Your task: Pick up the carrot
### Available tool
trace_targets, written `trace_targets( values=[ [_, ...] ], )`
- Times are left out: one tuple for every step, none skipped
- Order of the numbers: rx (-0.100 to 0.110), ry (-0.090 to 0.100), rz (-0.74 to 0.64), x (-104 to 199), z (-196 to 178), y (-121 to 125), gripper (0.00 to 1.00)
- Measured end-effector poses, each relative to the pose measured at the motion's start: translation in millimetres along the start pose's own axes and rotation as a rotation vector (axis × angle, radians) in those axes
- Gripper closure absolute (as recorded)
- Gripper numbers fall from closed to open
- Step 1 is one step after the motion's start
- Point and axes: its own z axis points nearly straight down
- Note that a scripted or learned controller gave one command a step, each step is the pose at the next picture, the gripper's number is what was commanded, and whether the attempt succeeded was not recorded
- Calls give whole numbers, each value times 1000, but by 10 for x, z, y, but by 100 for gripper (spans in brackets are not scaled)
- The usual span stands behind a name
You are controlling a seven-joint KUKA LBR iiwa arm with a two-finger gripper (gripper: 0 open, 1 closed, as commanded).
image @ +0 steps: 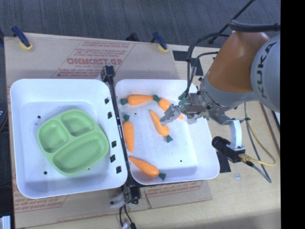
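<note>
A grey-and-orange robot arm is pictured reaching in from three o'clock over the right bin [202, 163], its pincer [170, 115] hanging low above the bin's upper middle. Whether the pincer is open or closed cannot be told, as the tips are blurred against the white floor, and nothing is seen gripped in it.

Five carrots are scattered in that bin. The nearest carrot [159, 122] lies slanted just at seven o'clock of the pincer, seemingly touching or almost under its tip. A short carrot [165, 104] is partly hidden at eleven o'clock of the pincer, and a long carrot [139, 99] lies farther off at ten o'clock. An upright carrot [128, 134] is set along the left wall, and a fifth carrot [145, 167] rests near the front edge at seven o'clock. A green divided plate [73, 141] is seen in the left bin [19, 128].

A miss is judged the main risk: the nearest carrot lies at a slant, so it could be clipped at its thin end and squirted aside. With the short carrot so close, both might be nudged or pinched together.
</note>
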Motion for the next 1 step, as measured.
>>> trace_targets(
  values=[
    [1, 0, 1, -543, 832, 170, 0]
  ],
)
